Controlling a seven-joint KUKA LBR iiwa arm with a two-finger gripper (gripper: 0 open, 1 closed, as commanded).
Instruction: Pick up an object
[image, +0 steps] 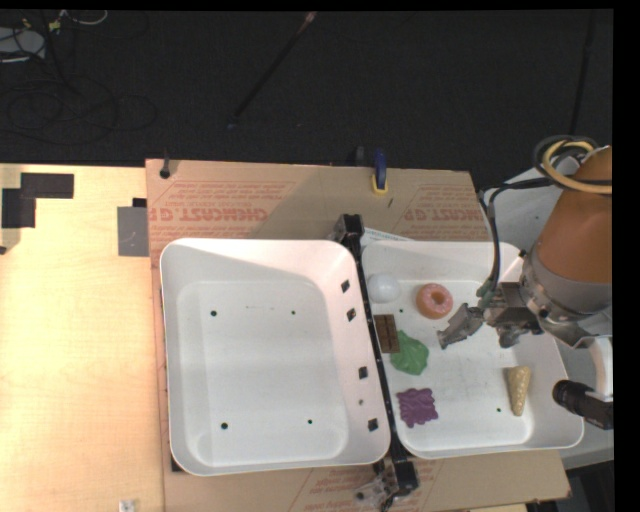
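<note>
Orange and grey, the robot arm (580, 240) comes in from the right side and bends down over the right bin (470, 445). Its end effector (484, 327) sits low over the middle of that bin, with its two dark fingers (458, 328) spread apart and pointing to the left. Nothing is between the fingers, so it is loose and holding nothing. Just to the left of the fingers, a little higher in the view, lies a round pink doughnut toy (435, 300). It is near the fingertips but does not touch them. A small white ball (384, 290) rests beside the doughnut, close to the wall where the two bins meet. Below the ball there is a small brown block (384, 332), and a green lumpy thing (409, 355) touches it. A purple bumpy thing (418, 405) lies lower down, near the front of the bin. A pale yellow cone (518, 388) lies on the right side of the bin, under the arm's wrist. The left bin (185, 330) is white too. Both bins sit on brown cardboard (270, 205) on the light wooden worktop (70, 350).
</note>
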